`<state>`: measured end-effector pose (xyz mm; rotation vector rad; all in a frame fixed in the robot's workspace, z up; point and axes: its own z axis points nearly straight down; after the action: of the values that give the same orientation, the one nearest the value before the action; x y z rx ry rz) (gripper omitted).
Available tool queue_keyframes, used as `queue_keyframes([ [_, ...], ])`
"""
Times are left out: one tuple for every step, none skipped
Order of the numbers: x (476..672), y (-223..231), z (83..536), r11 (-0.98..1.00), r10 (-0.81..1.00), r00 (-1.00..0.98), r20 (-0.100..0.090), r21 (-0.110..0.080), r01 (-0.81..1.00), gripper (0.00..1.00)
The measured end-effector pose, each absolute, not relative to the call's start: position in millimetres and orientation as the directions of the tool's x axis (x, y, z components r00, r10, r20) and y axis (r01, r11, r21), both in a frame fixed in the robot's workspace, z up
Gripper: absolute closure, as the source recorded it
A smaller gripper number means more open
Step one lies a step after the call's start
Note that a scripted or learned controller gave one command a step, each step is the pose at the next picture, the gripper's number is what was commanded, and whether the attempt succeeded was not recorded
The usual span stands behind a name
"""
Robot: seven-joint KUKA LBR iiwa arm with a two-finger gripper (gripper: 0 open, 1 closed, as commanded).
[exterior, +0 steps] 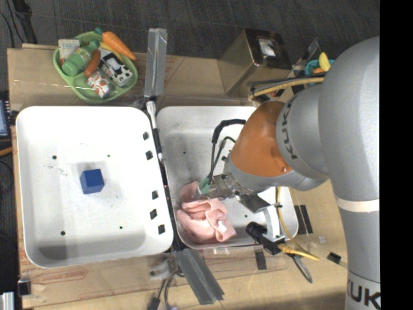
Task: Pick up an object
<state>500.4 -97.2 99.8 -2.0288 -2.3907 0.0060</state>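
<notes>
Pink cloth [205,219] crumpled in the near left corner of the right bin [187,128]. Gripper [216,187] low at the cloth's far edge, finger state impossible to tell. Blue cube [92,181] in the left bin [39,147].

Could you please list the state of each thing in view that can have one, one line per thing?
Blue cube: resting alone in the left bin, untouched.
Pink cloth: crumpled in the right bin, near its front edge.
Gripper: low over the pink cloth's upper edge.
Green bowl: upright behind the left bin, filled with toy foods.
</notes>
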Motion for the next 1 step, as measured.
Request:
queue_keyframes([
  [500.5,-97.2,99.9,0.163,0.987,-0.163,0.002,-0.006,0.987,0.00],
])
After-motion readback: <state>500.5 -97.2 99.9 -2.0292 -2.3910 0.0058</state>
